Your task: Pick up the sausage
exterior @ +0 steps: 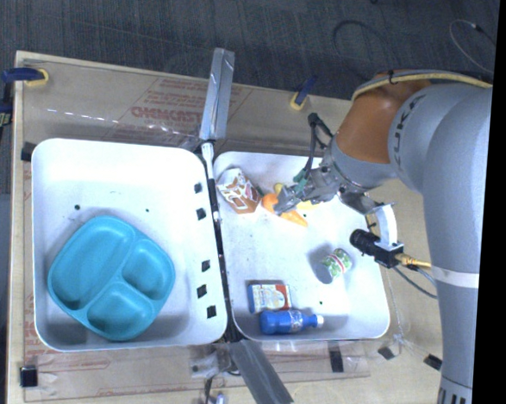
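Hovering pincer (299, 191) over right bin (361, 321); grip state unclear. One blue bottle (289, 321), one can (336, 263), one blue tray (111, 275).

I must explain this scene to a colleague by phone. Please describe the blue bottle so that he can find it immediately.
Start at the right bin, where the arm reaches in. Along its near wall lies the blue bottle, on its side, white cap pointing right, just below a small red box. It is the only blue thing in that bin; the blue tray sits in the left bin.
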